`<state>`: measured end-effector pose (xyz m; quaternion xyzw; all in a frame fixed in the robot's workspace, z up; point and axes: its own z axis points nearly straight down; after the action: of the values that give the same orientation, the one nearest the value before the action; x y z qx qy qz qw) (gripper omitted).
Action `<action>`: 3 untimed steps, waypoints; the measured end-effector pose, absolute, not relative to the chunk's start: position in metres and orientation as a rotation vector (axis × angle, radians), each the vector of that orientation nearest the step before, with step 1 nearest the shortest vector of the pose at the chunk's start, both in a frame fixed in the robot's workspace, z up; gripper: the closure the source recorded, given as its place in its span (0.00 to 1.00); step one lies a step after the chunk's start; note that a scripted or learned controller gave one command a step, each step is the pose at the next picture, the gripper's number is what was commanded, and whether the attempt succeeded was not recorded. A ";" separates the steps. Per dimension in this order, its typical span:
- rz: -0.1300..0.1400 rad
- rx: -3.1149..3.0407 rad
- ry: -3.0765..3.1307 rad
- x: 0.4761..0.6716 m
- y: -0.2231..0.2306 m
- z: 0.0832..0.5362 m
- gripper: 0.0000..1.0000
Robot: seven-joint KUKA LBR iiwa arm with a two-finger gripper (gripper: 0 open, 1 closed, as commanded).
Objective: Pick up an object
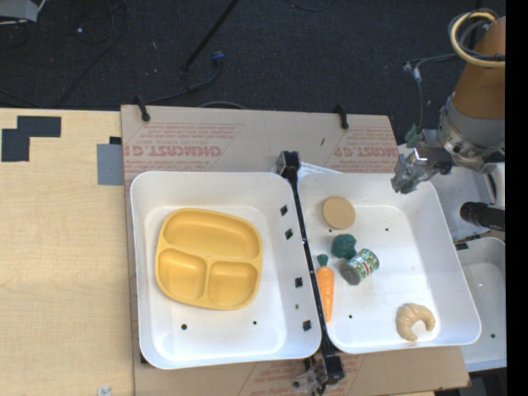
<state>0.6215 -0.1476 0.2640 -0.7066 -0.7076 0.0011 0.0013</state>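
The right bin (437,221) holds a round tan cookie (338,213), a dark green broccoli piece (343,244), a small green-labelled can (360,266) lying on its side, an orange carrot (326,292) along the divider, and a beige croissant (415,321) near the front right corner. My gripper (407,174) hangs over the bin's far right corner, well clear of every object, with nothing visible between its fingers. The arm with its orange band rises behind it at the upper right.
The left bin (148,221) carries a yellow three-compartment tray (209,257). A black divider (301,254) runs between the bins. Cardboard lies under both bins, with a wooden bench top to the left and cables on the dark floor behind.
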 end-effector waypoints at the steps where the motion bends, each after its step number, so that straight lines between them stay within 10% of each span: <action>1: 0.009 -2.210 -2.220 0.609 -0.102 0.245 1.00; 3: 0.010 -2.208 -2.222 0.585 0.007 0.228 1.00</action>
<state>0.5850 0.0069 0.2281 -0.7048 -0.7094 0.0031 0.0043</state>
